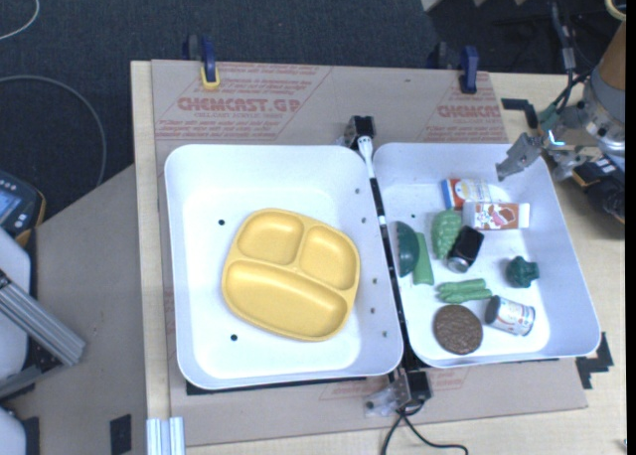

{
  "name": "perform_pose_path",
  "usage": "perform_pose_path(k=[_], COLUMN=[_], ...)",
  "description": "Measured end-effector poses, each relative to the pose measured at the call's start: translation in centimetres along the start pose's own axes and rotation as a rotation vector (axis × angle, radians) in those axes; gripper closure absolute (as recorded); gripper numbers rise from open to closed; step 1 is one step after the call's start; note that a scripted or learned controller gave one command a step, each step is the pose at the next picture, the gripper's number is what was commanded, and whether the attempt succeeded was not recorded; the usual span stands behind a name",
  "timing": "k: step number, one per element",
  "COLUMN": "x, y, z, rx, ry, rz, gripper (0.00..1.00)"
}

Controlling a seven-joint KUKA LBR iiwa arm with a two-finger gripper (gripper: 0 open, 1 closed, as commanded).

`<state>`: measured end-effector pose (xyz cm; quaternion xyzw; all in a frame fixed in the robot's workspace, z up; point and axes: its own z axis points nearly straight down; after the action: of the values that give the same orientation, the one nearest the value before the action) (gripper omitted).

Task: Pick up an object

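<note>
The right bin (571, 289) holds several small items. Among them are a red and white carton (495, 215), a black can (463, 249), a green pickle (446, 232), a green pod (463, 291), a small dark green piece (521, 270), a brown round patty (458, 329) and a tin (512, 316). My gripper (520, 156) hangs over the bin's back right corner, above and to the right of the carton, with nothing visibly in it. The arm's wrist sits at the frame's right edge.
The left bin (194, 244) holds a yellow divided plate (293, 272). A dark green wedge (405, 247) lies by the wall between the bins. Blue clamps (208, 54) pin the cardboard base at the back. Cables trail on the floor to the left.
</note>
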<state>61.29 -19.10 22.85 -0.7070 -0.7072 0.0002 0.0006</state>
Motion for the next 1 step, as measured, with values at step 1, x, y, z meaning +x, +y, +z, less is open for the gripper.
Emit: perform_pose_path(k=[1], x=[7.1], y=[-1.87], z=[-11.28], rx=[-0.016], ry=[-0.001], rz=[-0.008], gripper=[0.0])
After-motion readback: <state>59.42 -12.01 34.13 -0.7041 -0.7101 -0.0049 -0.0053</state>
